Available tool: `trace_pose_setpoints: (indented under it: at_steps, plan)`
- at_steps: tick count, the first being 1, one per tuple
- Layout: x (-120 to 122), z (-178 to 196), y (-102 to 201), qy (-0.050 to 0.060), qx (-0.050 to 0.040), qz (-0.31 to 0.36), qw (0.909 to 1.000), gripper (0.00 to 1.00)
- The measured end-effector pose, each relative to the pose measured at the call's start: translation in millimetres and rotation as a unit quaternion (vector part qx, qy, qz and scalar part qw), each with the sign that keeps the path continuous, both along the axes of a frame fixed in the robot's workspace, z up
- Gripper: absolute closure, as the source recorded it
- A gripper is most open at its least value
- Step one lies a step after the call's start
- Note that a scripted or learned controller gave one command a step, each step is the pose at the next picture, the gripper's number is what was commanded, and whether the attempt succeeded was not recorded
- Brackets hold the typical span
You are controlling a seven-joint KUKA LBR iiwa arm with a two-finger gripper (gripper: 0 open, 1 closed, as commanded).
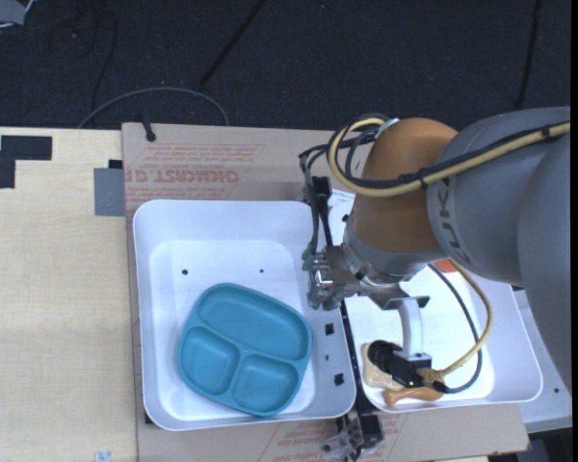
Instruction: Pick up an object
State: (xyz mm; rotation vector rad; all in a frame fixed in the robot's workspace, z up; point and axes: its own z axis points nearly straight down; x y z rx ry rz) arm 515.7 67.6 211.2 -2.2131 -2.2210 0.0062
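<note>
My gripper (320, 292) hangs at the right rim of the left bin (141, 306), open or shut I can't tell, plate (244, 348) flat inside just beside me, so dropping here I could clip that rim or skid off the plate's edge.

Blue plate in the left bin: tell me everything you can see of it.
The blue plate is a rounded, smooth, plastic-looking dish with a raised rim and three compartments: one large, two smaller. It lies face up, turned askew, on the floor of the left bin, toward its near right corner. Nothing rests on it.
</note>
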Motion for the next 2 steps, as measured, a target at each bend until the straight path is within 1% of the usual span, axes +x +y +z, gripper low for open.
trace_pose_setpoints:
  at_steps: [1,2]
  plan:
    - [-12.4,19.5,43.2,-0.002,-0.0001,0.001,1.0,1.0]
    - [-12.2,18.6,41.5,-0.002,-0.0009,-0.001,1.0,0.0]
